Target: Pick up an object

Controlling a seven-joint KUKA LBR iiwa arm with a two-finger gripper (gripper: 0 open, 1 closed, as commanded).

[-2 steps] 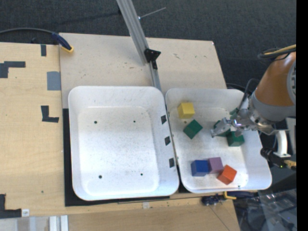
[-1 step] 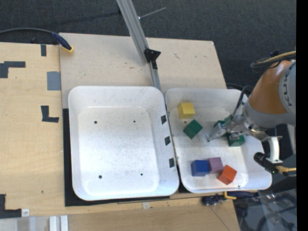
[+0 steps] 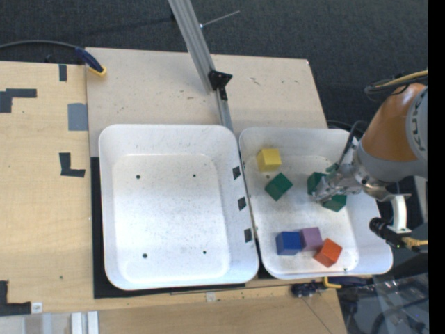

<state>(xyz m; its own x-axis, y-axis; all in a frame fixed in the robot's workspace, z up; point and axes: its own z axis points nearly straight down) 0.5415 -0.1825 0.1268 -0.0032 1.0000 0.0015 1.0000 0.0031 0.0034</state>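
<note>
The right bin (image 3: pixel 299 139) holds several small blocks. At its back sits a yellow cube (image 3: pixel 269 159), with a green cube (image 3: pixel 279 186) just in front of it. Along the front lie a blue cube (image 3: pixel 289 242), a purple cube (image 3: pixel 311 237) and an orange cube (image 3: pixel 328 252). My gripper (image 3: pixel 325 191) is low over the bin's right side, reaching in from the right. A dark green piece (image 3: pixel 316 181) shows on its left and another dark green piece (image 3: pixel 336 202) on its right, both touching or partly hidden by it.
The left bin (image 3: pixel 111 145) stands beside the right one, sharing a raised rim in the middle. A slanted metal pole (image 3: pixel 195 33) rises behind the bins. The arm's grey and orange body (image 3: pixel 393 134) hangs over the right bin's right edge.
</note>
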